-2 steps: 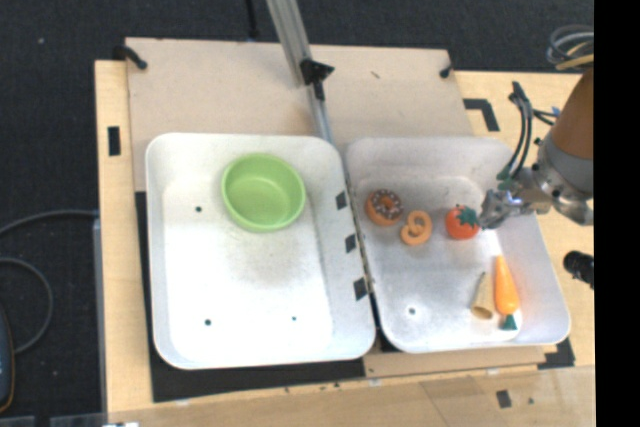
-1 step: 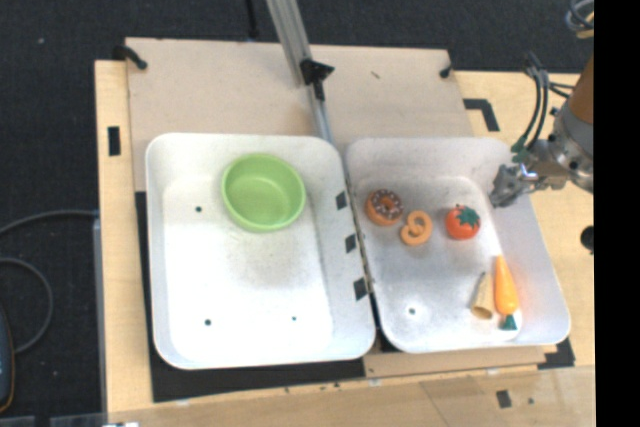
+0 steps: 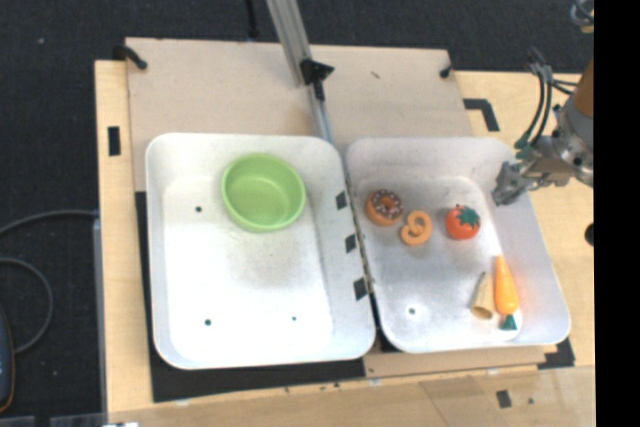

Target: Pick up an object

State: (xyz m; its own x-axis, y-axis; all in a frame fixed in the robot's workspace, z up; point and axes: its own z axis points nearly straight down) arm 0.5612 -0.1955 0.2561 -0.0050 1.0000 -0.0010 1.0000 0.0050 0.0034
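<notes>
Pincer point(image 3: 507, 187) at upper right edge of right bin point(image 3: 440, 155), over the rim — nothing seen between its fingers, open or shut impossible to tell. Tomato point(image 3: 462, 222) just below-left of it, apart. Left of tomato, small orange ring point(image 3: 417, 229), then brown doughnut point(image 3: 384, 206) close by. Carrot point(image 3: 505, 287) and tan cone point(image 3: 484, 298) side by side near bin's lower right corner. Green bowl point(image 3: 263, 193) upright in left bin point(image 3: 180, 315) — upper part. Both bins on table point(image 3: 115, 115)
</notes>
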